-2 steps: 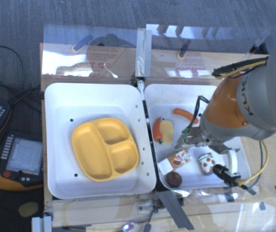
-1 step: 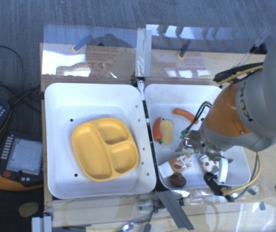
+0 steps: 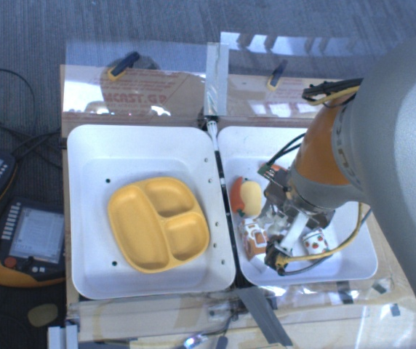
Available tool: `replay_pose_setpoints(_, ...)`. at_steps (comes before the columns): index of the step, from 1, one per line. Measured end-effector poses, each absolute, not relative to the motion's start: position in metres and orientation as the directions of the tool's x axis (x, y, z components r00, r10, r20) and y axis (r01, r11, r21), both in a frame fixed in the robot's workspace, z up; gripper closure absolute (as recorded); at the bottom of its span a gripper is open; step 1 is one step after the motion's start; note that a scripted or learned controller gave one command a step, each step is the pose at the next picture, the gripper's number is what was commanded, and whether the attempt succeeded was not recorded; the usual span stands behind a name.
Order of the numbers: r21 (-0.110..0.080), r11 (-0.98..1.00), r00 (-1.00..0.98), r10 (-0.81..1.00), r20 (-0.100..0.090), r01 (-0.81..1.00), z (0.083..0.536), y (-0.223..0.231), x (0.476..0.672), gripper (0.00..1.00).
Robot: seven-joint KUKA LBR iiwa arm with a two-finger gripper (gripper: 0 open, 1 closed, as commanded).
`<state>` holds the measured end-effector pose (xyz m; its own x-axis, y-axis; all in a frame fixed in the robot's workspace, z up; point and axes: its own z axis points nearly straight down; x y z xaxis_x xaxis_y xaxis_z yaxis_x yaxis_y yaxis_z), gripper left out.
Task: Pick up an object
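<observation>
The right bin holds a small cluster of objects at its left side. A pale yellow, egg-like object lies next to a red-orange piece. Below them sits an orange and white item, and a white piece with red dots lies further right. My gripper hangs low over this cluster, just right of the yellow object and above the orange and white item. The wrist and cables hide its tips.
The left bin carries a yellow divided tray in its middle. A cardboard sheet and clear panels stand behind both bins. The arm's grey body covers the right bin's upper right part. Devices and cables lie on the floor at left.
</observation>
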<state>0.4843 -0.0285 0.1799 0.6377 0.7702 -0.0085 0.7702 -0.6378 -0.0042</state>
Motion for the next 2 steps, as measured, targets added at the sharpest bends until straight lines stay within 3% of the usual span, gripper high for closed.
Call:
replay_pose_setpoints(1,-0.002,-0.879,0.879,0.477,-0.012,0.477,0.179,-0.026,0.493,1.00)
replay_pose_setpoints(2,0.001,-0.978,0.978,0.209,-0.011,0.209,0.179,0.049,0.540,1.00)
